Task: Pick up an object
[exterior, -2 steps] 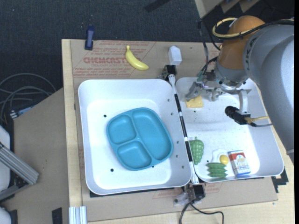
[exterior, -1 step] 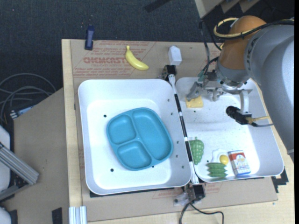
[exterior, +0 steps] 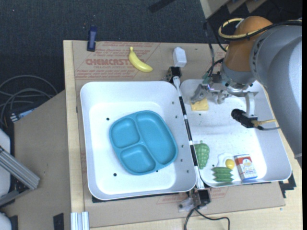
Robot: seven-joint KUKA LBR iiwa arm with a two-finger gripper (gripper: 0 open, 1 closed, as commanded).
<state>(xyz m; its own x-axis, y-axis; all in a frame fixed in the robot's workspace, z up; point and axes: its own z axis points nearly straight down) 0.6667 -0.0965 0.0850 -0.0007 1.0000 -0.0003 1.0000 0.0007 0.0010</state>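
My gripper (exterior: 209, 97) is low over the far left corner of the right bin (exterior: 268, 171), its two grey fingers standing apart and open. A pale yellow wedge-shaped block (exterior: 200, 105) lies on the bin floor just under the left fingertip (exterior: 197, 98); nothing is between the fingers. Near the front of the same bin are a green bumpy vegetable (exterior: 202, 154), a green pea pod (exterior: 221, 174), a small yellow piece (exterior: 230, 164) and a red, white and blue box (exterior: 245, 167).
The left bin (exterior: 96, 99) holds a blue divided plate (exterior: 142, 141). Outside the bins, on the cardboard at the back, lie a yellow banana (exterior: 138, 61), a small blue object (exterior: 91, 38) and a white clip (exterior: 180, 56). The arm's grey body covers the right bin's far right side.
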